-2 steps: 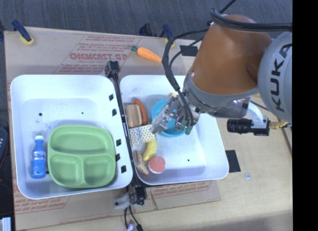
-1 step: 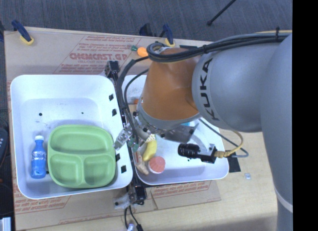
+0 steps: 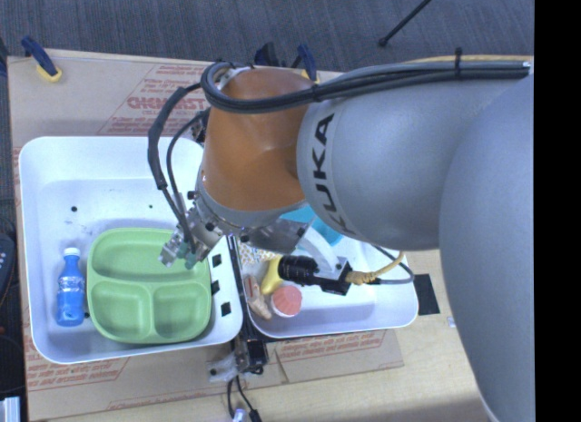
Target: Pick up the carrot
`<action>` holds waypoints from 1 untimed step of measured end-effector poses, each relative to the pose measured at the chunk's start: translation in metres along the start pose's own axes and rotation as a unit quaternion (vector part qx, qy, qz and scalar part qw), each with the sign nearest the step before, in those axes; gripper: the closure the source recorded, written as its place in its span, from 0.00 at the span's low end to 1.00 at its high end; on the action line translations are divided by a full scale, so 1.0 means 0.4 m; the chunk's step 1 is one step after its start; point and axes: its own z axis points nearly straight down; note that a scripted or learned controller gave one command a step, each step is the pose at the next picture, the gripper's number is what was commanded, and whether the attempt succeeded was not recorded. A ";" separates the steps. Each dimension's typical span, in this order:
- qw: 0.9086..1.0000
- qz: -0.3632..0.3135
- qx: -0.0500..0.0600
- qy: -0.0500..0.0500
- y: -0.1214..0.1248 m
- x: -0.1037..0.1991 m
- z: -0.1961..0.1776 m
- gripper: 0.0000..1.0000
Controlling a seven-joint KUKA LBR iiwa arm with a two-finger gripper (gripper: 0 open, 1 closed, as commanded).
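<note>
A pale orange, elongated thing that looks like the carrot [image 3: 255, 297] lies at the left end of the right bin [image 3: 363, 313], close to the wall between the bins. My gripper [image 3: 184, 253] hangs over the left bin [image 3: 36, 193], above the right rim of the green divided plate [image 3: 145, 302]. It is a short way left of the carrot and apart from it. The big orange wrist band and grey arm hide the back part of both bins.
Beside the carrot in the right bin lie a yellow item [image 3: 270, 272] and a round red item [image 3: 287, 300]. A blue thing [image 3: 304, 220] peeks out under the arm. A small blue bottle [image 3: 70, 286] stands left of the plate.
</note>
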 end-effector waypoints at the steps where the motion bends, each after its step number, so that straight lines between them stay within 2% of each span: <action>1: 1.000 0.001 -0.002 -0.002 -0.107 -0.099 -0.051 1.00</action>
